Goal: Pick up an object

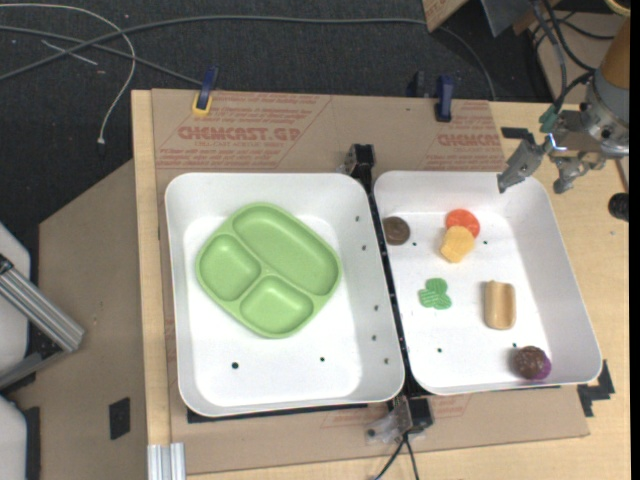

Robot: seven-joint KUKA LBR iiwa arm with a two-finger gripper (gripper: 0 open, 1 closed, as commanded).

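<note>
The claw (545,168) hangs spread and apparently empty over the right bin's (570,268) far corner; arm cut off.

- Your arm enters at the upper right of the camera view.
- Your gripper (544,170) hangs with its two fingers (516,168) spread apart, nothing between them.

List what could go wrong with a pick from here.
1. The yellow piece touches the orange one; closing on one may drag or knock the other.
2. The gripper hangs open above the right bin's far rim and could clip it while descending.
3. The purple fruit sits near the corner wall, leaving the fingers little room.
</note>
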